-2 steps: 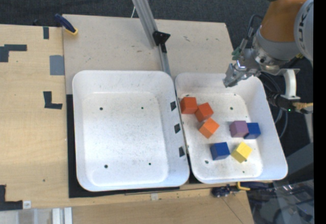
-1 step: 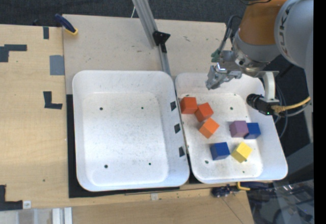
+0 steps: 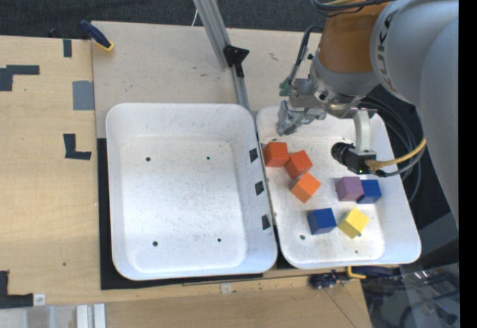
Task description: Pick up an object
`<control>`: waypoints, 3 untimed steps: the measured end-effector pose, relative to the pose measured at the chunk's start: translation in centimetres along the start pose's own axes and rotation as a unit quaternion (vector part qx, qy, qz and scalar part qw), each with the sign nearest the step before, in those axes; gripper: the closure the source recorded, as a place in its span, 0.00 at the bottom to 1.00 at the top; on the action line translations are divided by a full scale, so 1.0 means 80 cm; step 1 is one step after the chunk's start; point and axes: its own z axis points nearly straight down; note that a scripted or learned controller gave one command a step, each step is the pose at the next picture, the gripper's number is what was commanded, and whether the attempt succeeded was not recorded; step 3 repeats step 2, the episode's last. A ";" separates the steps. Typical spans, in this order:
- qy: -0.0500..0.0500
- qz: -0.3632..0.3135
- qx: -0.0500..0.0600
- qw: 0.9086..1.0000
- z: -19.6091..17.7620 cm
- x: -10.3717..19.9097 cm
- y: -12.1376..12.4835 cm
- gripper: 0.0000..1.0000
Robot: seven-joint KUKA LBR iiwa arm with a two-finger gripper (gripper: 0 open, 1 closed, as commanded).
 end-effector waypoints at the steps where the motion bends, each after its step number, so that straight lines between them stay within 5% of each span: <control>1: 0.000 0.000 0.001 1.000 0.016 0.062 0.004 1.00; 2: 0.001 -0.001 -0.001 1.000 0.003 0.134 0.014 1.00; 3: 0.001 -0.001 -0.001 1.000 0.003 0.134 0.014 1.00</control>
